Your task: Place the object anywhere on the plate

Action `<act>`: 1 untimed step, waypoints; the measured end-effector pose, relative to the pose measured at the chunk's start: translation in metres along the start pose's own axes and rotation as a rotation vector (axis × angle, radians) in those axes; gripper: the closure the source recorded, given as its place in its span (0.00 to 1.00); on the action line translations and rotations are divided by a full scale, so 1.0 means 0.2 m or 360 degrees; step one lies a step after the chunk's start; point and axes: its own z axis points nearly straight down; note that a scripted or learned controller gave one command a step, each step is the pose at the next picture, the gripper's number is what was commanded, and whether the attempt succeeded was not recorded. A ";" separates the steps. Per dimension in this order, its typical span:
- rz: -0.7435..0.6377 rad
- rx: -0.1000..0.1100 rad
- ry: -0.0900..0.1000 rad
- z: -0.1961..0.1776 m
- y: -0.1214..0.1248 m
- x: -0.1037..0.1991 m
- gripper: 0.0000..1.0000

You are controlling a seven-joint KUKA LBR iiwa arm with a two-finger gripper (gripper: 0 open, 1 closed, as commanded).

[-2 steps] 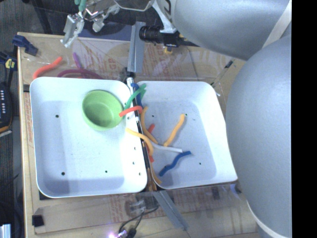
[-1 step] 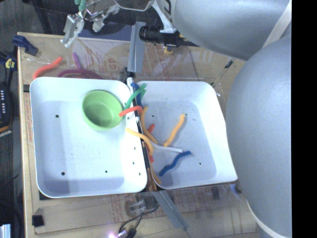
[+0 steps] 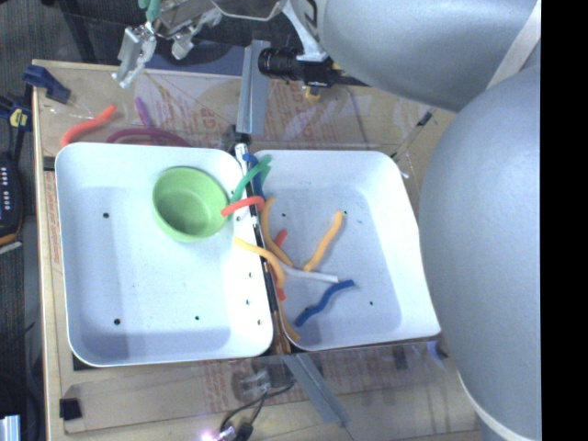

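Evidently little is yet done, since the gripper is seen raised beyond the bins with nothing between its spread fingers, the green plate is left bare, and the orange object is lying in the right bin.

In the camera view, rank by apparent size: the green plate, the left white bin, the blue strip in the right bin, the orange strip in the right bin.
1. left white bin
2. green plate
3. and 4. orange strip and blue strip: they look alike in length, so no ranking.
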 end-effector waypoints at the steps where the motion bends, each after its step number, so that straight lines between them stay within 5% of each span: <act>1: 0.0000 0.0000 0.0000 0.00 0.00 0.00 0.00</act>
